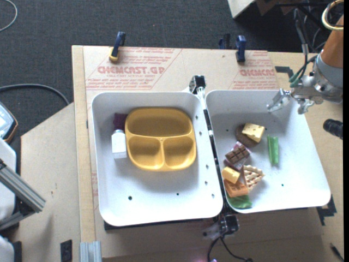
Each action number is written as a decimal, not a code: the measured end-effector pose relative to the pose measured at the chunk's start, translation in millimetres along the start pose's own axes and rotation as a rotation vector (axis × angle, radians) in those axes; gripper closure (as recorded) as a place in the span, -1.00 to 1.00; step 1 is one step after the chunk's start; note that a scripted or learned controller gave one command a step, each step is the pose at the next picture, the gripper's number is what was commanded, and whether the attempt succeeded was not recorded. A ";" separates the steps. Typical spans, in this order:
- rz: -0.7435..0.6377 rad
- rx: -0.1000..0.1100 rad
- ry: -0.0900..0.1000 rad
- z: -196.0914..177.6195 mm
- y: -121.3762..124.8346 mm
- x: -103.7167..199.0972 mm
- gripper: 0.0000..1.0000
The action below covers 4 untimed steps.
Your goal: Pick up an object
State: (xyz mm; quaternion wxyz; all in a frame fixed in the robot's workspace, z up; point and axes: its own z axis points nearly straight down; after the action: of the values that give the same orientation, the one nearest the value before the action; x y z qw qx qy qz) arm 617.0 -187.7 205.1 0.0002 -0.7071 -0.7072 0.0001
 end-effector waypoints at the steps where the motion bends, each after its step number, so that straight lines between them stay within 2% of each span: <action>1: -0.001 0.006 0.002 63.2 2.3 0.3 -1.00; 2: 0.000 -0.002 0.003 111.4 4.6 1.3 -1.00; 3: -0.001 -0.011 0.000 97.7 6.4 1.2 1.00; 4: -0.001 -0.009 -0.004 33.7 11.0 -3.2 1.00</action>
State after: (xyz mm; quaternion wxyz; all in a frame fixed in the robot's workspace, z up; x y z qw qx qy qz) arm 627.9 -190.9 171.4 -0.0044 -0.7068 -0.7074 -0.0017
